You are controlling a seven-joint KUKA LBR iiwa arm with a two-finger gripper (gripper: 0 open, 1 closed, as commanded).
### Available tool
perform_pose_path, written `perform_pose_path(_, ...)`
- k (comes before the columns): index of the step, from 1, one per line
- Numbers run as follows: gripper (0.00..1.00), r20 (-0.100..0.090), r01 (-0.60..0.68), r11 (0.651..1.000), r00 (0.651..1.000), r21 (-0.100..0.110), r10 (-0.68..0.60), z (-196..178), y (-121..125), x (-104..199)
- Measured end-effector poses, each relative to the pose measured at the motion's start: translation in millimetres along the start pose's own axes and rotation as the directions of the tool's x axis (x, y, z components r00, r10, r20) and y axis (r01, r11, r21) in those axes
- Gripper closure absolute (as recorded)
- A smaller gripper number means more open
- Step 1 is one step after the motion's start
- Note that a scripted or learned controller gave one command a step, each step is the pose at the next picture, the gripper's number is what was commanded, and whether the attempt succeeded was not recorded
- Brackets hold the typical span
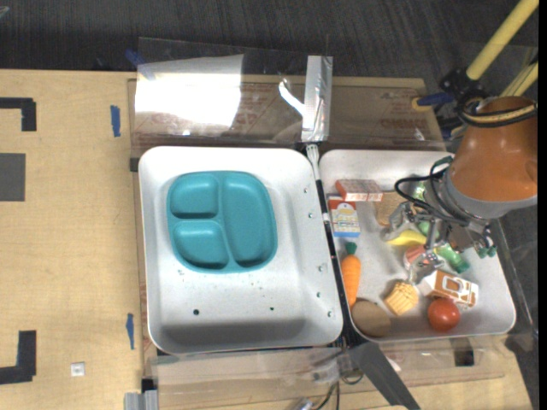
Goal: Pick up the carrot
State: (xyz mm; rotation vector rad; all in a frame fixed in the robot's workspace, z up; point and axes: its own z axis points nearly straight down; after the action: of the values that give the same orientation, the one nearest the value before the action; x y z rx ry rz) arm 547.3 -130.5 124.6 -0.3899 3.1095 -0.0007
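Note:
The orange carrot [350, 278] lies near the left wall of the right bin [504, 314], its tip pointing toward the front edge. My gripper [421, 244] hangs low over the middle of the same bin, to the right of the carrot and apart from it. It sits among a yellow banana [405, 238] and other toy food. The arm's orange band [498, 156] covers the bin's far right corner, and the clutter hides much of the gripper's tip.
Around the carrot lie a brown potato [370, 317], a corn piece [401, 297], a red tomato [443, 314], a small orange carton [454, 288] and boxes [345, 216] at the back. The left bin [222, 310] holds a teal divided plate [223, 219].

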Motion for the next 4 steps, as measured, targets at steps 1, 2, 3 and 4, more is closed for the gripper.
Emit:
perform_pose_path(1, 0.0, -0.005, -0.021, 1.0, 1.0, -0.003, 0.021, 5.7, 49.1, 40.4)
perform_pose_path(2, 0.0, 0.003, 0.402, 0.915, 0.915, 0.003, -0.402, 33.7, 45.5, 43.7)
perform_pose_path(3, 0.0, 0.005, 0.352, 0.936, 0.936, 0.006, -0.352, -106.1, 34.1, 23.4)
perform_pose_path(4, 0.0, -0.004, 0.271, 0.962, 0.962, -0.005, -0.271, -60.0, 85.6, 36.7)
